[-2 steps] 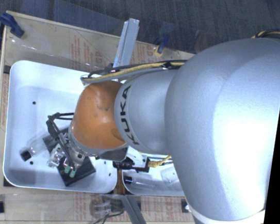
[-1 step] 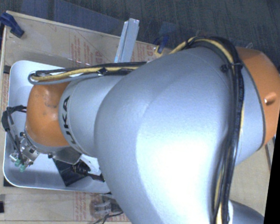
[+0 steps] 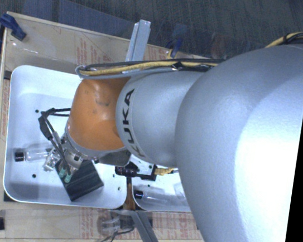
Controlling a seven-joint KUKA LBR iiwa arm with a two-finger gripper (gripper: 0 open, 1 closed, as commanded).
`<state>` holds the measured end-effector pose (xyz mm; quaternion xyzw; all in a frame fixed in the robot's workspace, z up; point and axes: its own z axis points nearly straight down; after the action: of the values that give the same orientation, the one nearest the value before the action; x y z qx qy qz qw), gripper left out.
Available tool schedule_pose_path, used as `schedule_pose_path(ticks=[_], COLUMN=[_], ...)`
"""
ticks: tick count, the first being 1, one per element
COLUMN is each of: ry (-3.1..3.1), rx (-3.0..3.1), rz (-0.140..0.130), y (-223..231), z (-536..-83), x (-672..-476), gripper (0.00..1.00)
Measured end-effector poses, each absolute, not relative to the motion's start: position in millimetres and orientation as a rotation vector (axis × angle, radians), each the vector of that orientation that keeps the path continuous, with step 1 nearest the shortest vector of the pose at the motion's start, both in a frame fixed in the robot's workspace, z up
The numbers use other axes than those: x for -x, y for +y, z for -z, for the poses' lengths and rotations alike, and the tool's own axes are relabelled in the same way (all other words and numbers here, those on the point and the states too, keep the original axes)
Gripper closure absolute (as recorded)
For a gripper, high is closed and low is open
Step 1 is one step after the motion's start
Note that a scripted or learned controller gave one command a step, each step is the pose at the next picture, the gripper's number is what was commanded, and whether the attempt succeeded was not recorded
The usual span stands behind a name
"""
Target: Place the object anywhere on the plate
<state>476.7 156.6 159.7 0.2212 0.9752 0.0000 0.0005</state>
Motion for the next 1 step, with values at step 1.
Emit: schedule_pose_path(ticks=[1], ry=[2.956], rx=[-1.071], rz=[0.003], y=[219.0], z=[-113.2], x=[-522.0], gripper=[1.00])
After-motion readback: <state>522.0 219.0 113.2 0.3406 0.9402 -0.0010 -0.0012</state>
